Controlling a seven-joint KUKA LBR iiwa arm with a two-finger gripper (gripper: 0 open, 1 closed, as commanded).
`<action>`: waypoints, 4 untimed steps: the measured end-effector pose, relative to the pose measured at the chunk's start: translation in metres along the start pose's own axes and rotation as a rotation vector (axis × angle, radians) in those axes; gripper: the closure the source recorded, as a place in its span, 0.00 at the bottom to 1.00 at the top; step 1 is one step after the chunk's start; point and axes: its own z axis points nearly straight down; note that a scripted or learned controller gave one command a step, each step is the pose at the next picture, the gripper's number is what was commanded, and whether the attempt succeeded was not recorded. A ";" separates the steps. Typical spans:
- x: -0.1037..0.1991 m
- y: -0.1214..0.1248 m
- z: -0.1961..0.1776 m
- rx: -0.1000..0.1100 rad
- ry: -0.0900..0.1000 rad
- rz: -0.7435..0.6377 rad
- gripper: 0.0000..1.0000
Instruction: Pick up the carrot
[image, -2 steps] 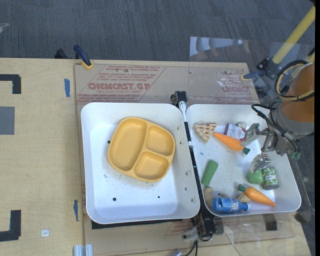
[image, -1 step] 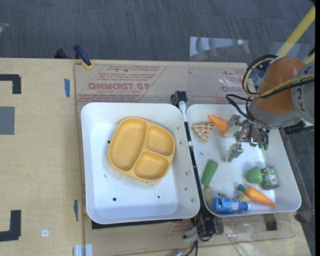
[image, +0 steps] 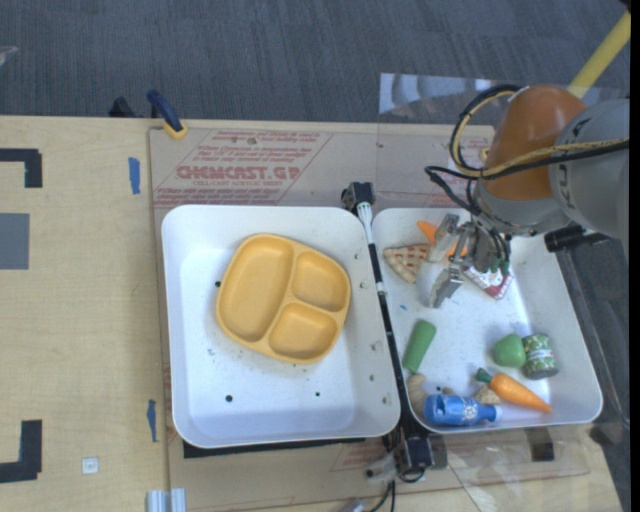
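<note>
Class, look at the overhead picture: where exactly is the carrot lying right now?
The carrot lies in the right bin, near its front right corner, just right of the blue bottle and below the green pepper.

The grey arm (image: 598, 165) wore a glossy orange band (image: 530, 140), black and yellow cables looping above its metal pincer (image: 455, 268).

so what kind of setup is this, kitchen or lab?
Most likely a robot lab pick-and-place bench: two white bins on a taped wooden bench, toy food such as a carrot, and a yellow divided plate.
</note>
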 end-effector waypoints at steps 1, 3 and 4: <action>-0.007 0.002 -0.015 -0.002 -0.037 -0.001 1.00; 0.042 0.006 -0.050 -0.005 -0.038 0.039 0.00; 0.004 -0.026 -0.007 -0.007 -0.026 0.344 0.00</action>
